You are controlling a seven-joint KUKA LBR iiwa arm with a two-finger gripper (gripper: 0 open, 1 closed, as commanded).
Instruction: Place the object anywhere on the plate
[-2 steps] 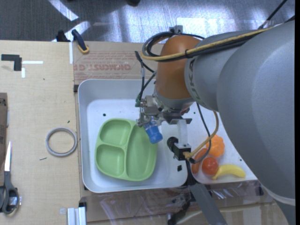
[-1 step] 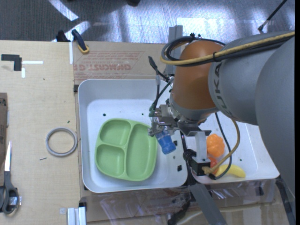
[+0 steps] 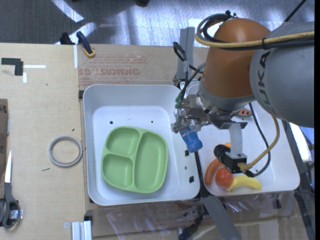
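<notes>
Green plate, three compartments, lies flat in the left bin, toward that bin's front-left part, w/ bare white floor around it. Nothing sits on the plate.

The arm comes in from the right, its big orange band over the seam between the two bins. The gripper hangs below it at the left bin's right wall, roughly mid-length. A small blue object sits right under the fingertips, tilted, over the rim where the two bins meet. It looks pinched between the fingers, clamped on its upper end, but the wrist hardware crowds that spot, so prob. held rather than certain. The blue object is just beside the plate's right edge, not over it.

In the right bin, near the front-left corner, lie an orange-red piece and a yellow banana-shaped piece, touching each other. A black fitting on a yellow cable hangs just above them.

On the bench's left side: a pale ring lying flat near the left bin's left wall, and scissors at the front-left edge.
</notes>
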